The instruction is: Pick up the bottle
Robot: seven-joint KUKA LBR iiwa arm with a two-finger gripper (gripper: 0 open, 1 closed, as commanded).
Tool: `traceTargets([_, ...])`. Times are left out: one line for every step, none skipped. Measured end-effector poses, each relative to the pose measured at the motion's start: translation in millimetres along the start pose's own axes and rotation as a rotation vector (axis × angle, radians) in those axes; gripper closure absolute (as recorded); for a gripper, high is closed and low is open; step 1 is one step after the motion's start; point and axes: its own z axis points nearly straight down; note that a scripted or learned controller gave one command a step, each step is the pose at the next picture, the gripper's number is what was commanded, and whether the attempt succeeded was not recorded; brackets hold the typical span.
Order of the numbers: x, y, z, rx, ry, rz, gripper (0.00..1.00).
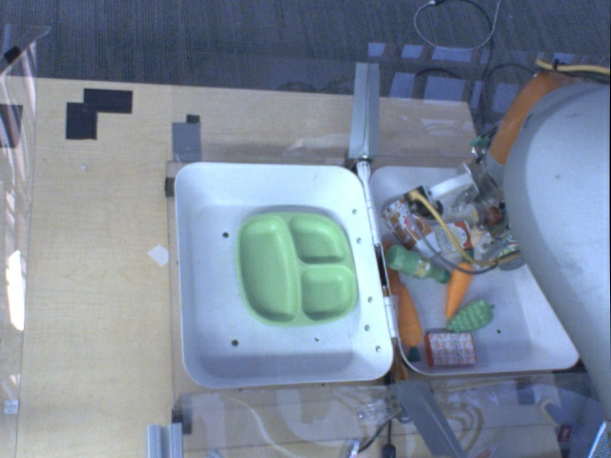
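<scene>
Bottle (417, 263), green and lying on its side, is sitting untouched at about 9 o'clock in the right bin (535, 346), so you are looking at a pick not yet made. Your gripper (489, 210) is hovering up toward 1 o'clock of it; whether it is spread or pinched, you cannot tell. Crowding the bottle are a crumpled packet (409, 222), two carrots (456, 292), a green toy (472, 317) and a red-brown box (451, 348). A green divided tray (298, 267) is lying in the left bin (205, 256)
</scene>
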Motion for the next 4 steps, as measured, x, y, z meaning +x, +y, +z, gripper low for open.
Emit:
traceTargets([31,10,13,0.001,-0.003,0.022,0.00])
traceTargets([25,38,14,0.000,-0.004,0.019,0.00])
traceTargets([21,63,11,0.026,-0.001,0.014,0.00])
traceTargets([24,64,12,0.028,-0.006,0.012,0.00])
